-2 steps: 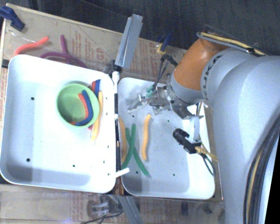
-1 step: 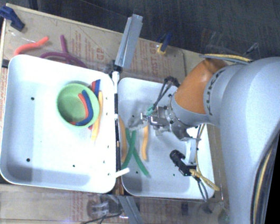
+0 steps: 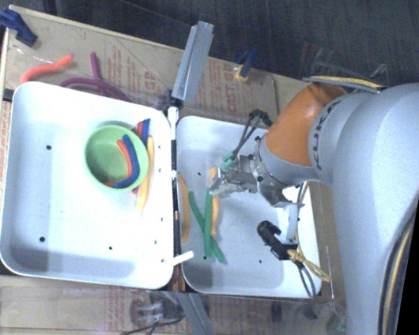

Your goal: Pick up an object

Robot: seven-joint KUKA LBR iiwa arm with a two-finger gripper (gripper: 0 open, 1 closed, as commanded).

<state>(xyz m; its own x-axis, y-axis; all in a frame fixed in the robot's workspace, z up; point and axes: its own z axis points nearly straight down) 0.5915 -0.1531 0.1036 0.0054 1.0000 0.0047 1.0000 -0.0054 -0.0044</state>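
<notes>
Gripper (image 3: 227, 180) low in right bin (image 3: 253, 287), over thin green and orange sticks (image 3: 206, 220) by the bin's left wall.
Finger state cannot be judged. Risk: sticks lie flat and overlapping, so a grasp may slip or lift two. Left bin (image 3: 34, 204) holds green bowl (image 3: 113, 156); wooden bench (image 3: 116, 58), dark carpet beyond.

One camera watched me from above the bench (image 3: 133, 57), fixed and tilted, looking down at a slant. It stood far enough off to take in both white bins whole: the left bin (image 3: 33, 212) filled the left and middle of the frame, the right bin (image 3: 254, 279) sat right of centre. My arm (image 3: 361, 173) came in from the right side, large and close to the lens. Dark floor showed along the top.
</notes>
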